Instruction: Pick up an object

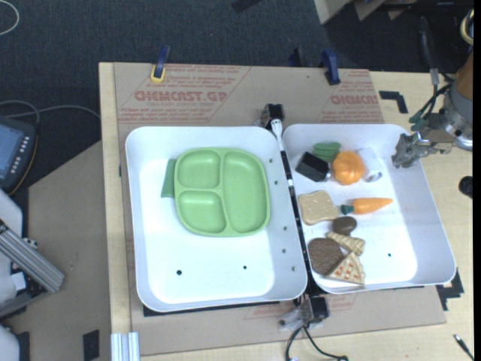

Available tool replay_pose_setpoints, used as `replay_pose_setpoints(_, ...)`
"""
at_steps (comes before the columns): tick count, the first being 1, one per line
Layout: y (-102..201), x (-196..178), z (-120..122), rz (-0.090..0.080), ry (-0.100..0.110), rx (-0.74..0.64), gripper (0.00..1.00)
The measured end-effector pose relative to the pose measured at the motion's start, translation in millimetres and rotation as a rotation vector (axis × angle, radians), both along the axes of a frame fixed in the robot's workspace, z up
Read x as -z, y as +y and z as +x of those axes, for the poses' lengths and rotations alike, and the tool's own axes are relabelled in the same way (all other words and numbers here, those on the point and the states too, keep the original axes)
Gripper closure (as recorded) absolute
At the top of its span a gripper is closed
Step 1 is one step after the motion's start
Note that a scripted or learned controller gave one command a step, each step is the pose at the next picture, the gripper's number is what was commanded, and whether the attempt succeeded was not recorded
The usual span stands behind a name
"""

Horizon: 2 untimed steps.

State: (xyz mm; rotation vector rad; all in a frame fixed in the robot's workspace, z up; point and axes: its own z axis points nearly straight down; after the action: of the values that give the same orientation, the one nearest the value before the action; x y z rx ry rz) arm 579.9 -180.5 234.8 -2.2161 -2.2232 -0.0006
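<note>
Fingers (406, 155) hang over right bin's (421, 224) far edge, holding nothing.

The divided plate (222, 191) lies in the left bin (150, 277), toward its far edge. In the right bin (428, 239), the toy foods crowd the left edge: the carrot (370, 205) lies right of the bread slice (317, 207), and the pizza slice (347, 270) lies at the near edge. The gripper (406, 153) sits over that bin's far right corner.

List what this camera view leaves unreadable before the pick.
- Gripper: small and dark at the right bin's far edge; finger state unreadable.
- Arm: cut off by the view's right edge.
- Dark green item: partly hidden behind the orange fruit; kind unclear.
- Brown round piece: partly covered by the pizza slice and cracker.
</note>
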Motion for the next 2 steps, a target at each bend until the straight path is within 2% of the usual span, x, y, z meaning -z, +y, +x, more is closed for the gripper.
replay_pose_setpoints(1, 48, -6, -21, 0.001, 0.000, -0.001, 1.00)
replay_pose_setpoints(2, 86, 1, -58, 0.001, 0.003, 0.000, 1.00)
